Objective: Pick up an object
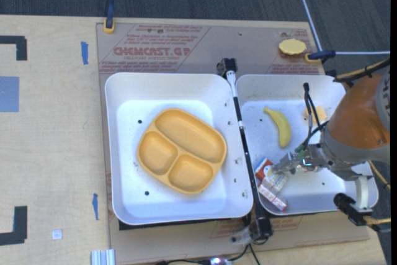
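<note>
The gripper [290, 166] hung low over the front half of the right bin [322, 192], reaching leftward from the arm [363, 121]; whether its jaws were open or closed could not be told, since the metal parts blurred together there. Just beside its tip, toward the bin's front left corner, lay one red and white packet [270, 183], partly resting on the bin's front rim, its long axis running roughly from the bin's left wall toward the front edge. Nothing could be seen held by the gripper.

One banana [280, 125] lay near the middle of the same bin, apart from the gripper, its long axis running from back to front with a slight curve, the stem end toward the back left. A small yellow object [317, 113] showed beside the arm's cable near the right side, too hidden to name.

The arm came in from the right edge, its orange band bulking over the bin's right wall, the wrist bent down and to the left.

The left bin [124, 133] carried one yellow three-compartment tray [180, 149] near its centre, turned at a slant to the bin's walls. Beyond the bins, on the bench's cardboard sheet [186, 46] near its back right corner, sat one round yellow disc [292, 47].
</note>
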Tool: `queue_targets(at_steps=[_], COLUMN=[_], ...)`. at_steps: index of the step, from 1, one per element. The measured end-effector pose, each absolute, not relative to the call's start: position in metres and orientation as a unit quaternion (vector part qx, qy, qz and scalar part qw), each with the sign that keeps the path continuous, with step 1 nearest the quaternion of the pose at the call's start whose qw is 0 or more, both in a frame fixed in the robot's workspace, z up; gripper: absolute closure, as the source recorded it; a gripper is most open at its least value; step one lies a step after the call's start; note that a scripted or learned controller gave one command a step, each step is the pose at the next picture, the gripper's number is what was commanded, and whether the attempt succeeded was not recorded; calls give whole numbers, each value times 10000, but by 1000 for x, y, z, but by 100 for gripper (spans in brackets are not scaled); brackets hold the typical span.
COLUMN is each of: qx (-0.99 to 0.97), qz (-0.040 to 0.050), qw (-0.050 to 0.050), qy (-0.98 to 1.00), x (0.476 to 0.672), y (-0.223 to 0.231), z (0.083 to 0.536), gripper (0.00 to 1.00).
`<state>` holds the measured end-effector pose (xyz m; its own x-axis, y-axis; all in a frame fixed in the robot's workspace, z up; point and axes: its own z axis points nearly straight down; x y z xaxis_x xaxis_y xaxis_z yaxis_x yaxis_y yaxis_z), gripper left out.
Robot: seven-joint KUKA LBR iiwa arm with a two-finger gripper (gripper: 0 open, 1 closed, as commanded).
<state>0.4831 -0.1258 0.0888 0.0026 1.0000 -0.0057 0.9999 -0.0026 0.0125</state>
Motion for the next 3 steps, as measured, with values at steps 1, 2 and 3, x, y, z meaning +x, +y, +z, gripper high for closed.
queue_targets(at_steps=[1,2,3], qx=[7083,7086,7088], qz=[27,26,25], qw=[82,89,91], qy=[7059,7055,7053], x=[484,484,484], y=[-107,-99,-97], z=[89,90,89], gripper=[0,0,0])
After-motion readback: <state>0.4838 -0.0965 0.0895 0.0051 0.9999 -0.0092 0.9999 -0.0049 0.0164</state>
